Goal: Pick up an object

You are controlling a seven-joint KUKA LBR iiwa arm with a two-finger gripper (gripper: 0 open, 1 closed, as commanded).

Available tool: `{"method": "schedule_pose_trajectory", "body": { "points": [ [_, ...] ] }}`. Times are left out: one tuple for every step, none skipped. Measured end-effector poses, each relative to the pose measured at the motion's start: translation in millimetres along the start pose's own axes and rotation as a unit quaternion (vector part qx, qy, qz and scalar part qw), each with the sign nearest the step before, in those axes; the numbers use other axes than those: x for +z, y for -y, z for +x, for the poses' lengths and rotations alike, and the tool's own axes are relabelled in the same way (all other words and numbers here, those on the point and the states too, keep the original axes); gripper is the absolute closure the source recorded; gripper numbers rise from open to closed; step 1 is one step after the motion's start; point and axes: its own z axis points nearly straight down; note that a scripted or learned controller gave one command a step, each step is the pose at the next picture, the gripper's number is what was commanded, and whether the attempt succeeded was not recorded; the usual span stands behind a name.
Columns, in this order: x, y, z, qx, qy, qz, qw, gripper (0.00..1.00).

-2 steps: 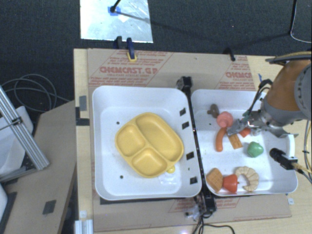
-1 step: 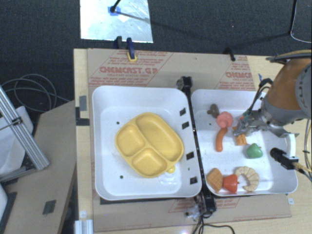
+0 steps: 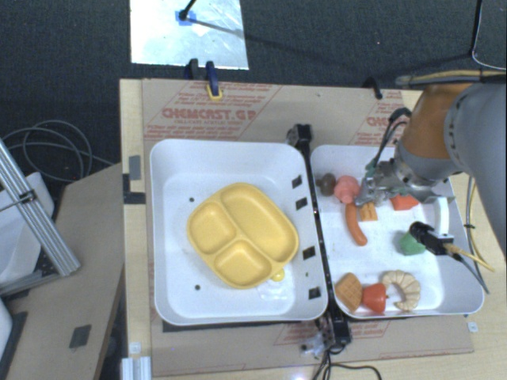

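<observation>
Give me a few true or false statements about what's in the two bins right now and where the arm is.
1. The yellow divided plate lies in the left bin. True.
2. The gripper is over the left bin. False: it is over the right bin.
3. An orange carrot-like piece lies in the right bin. True.
4. The yellow plate holds food. False: its compartments look bare.
5. The green piece sits in the left bin. False: right bin.
</observation>
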Motion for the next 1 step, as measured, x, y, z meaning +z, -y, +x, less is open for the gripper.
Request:
{"method": "schedule_pose_trajectory", "body": {
  "points": [
    [-93.5,4.4,51.8,-0.006,-0.003,-0.006,1.0000,1.00]
  ]
}}
